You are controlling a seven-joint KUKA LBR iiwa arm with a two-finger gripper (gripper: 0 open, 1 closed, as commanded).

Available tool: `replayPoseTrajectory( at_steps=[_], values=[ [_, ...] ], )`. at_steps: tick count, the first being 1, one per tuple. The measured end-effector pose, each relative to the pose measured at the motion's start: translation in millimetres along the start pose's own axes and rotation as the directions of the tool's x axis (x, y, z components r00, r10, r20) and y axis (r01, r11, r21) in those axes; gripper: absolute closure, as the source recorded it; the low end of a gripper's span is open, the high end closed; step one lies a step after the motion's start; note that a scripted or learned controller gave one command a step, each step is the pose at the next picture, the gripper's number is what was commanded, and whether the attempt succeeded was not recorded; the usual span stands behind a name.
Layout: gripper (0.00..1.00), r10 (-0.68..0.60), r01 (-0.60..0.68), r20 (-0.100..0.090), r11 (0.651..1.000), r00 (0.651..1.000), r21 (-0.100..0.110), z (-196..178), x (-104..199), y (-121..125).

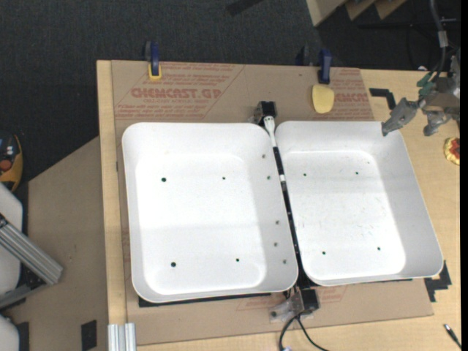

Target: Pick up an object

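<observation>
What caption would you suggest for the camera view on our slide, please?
Two white bins side by side on a clamped brown board, gripper at the right bin's far corner.

Two bins sit side by side on the worktop (110,196), the left bin (139,196) touching the right bin (417,196). A pad-shaped object (322,99) lies behind the right bin.

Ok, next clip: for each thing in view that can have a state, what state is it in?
Left bin: flat on the bench, upright.
Right bin: flat on the bench, pressed against the left bin along the centre seam.
Yellow object: lying on the board behind the right bin, outside both bins, untouched.
Gripper: at the right bin's far right corner, holding nothing visible.
Blue clamps: clipped on the board's back edge.
</observation>
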State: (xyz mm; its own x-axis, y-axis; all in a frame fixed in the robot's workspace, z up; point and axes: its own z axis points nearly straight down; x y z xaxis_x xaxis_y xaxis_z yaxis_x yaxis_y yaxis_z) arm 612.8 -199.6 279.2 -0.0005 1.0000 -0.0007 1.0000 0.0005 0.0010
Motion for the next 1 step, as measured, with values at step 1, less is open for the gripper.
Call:
replayPoseTrajectory(
  at_steps=[1],
  values=[
    [1.00, -0.001, 0.001, 0.001, 1.000, 1.000, -0.004, -11.1, 0.0, 0.7]
  ],
)
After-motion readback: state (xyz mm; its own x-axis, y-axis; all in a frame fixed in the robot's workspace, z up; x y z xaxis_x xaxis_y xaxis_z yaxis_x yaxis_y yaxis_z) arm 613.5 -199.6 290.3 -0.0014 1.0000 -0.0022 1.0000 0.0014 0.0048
